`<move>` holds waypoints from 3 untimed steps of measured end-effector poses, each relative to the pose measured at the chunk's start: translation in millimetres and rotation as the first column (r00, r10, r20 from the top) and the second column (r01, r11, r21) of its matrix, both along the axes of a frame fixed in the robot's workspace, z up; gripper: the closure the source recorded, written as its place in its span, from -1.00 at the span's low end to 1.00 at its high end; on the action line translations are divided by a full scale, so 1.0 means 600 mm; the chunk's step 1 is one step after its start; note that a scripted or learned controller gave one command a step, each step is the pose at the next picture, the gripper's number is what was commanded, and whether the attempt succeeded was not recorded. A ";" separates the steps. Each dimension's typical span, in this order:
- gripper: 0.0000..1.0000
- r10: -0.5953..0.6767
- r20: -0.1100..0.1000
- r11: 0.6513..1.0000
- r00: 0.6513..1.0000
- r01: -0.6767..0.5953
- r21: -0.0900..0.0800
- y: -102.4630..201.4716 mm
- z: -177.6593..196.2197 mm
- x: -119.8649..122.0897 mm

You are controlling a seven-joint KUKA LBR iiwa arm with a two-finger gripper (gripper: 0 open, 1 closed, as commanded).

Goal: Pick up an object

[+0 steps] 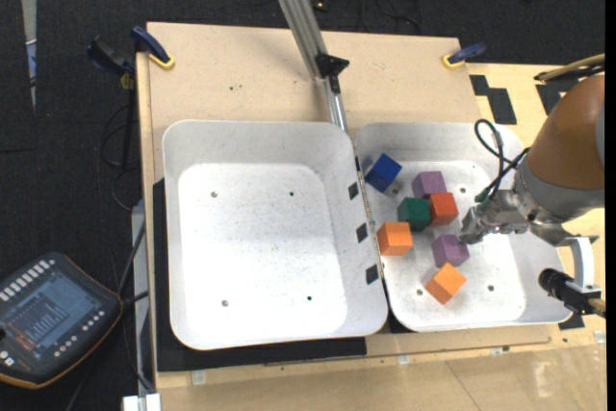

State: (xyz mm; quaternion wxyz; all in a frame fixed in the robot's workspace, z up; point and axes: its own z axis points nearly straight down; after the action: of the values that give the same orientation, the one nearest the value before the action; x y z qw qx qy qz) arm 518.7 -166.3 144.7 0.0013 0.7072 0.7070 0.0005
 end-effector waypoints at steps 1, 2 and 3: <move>1.00 0.002 0.003 1.000 1.000 -0.002 -0.001 0.003 0.074 -0.006; 1.00 0.003 0.005 1.000 1.000 -0.003 -0.002 0.003 0.163 -0.003; 1.00 0.010 0.001 1.000 1.000 -0.010 0.002 0.100 0.176 0.012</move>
State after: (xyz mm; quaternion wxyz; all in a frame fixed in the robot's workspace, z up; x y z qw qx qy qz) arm 525.6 -106.4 250.6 0.0008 0.7038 0.7104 0.0018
